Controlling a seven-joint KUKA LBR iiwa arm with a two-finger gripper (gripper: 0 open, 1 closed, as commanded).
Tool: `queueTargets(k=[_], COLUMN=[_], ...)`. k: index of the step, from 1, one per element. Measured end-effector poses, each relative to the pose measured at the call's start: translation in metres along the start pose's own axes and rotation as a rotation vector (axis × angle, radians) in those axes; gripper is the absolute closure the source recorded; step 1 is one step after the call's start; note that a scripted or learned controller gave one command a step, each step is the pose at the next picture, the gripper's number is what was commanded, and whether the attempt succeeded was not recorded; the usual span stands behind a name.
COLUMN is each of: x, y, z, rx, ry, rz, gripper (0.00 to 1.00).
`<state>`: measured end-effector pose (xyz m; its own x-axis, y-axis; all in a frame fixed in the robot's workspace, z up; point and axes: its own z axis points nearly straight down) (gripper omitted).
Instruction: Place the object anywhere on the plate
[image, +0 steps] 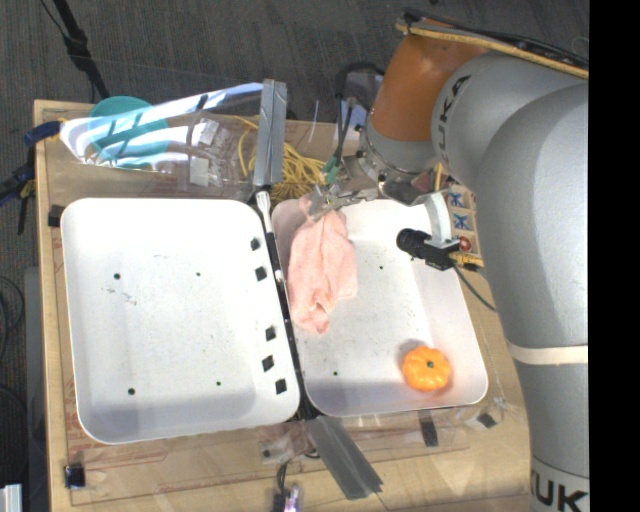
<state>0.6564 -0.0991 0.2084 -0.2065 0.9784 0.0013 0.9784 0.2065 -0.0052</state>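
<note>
The fingers pinch the pink cloth's top end; it hangs lengthwise toward the near rim.

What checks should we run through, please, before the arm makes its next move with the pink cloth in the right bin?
1. Cloth at the gripper: ok. The pink cloth hangs from the gripper, its top bunched at the fingertips.
2. Cloth lifted clear of the bin: cannot tell. Its lower end looks to lie on the floor of the right bin.
3. Plate located: not ok. I see no plate in this view; the left bin shows bare floor.
4. Other items apart from the cloth: ok. The small orange pumpkin sits near the bin's front right corner, away from it.
5. Divider nearby: ok, but the cloth hangs close beside it.
</note>
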Motion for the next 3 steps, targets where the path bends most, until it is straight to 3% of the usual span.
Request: queueTargets(k=[1, 2, 3], x=[0.090, 0.173, 0.262], y=[-0.009, -0.011, 0.017], z=[-0.044, -0.040, -0.038], rx=[-0.002, 0.003, 0.000], ry=[-0.001, -0.001, -0.001], rz=[0.011, 0.204, 0.536], gripper=[1.00, 1.00, 1.00])
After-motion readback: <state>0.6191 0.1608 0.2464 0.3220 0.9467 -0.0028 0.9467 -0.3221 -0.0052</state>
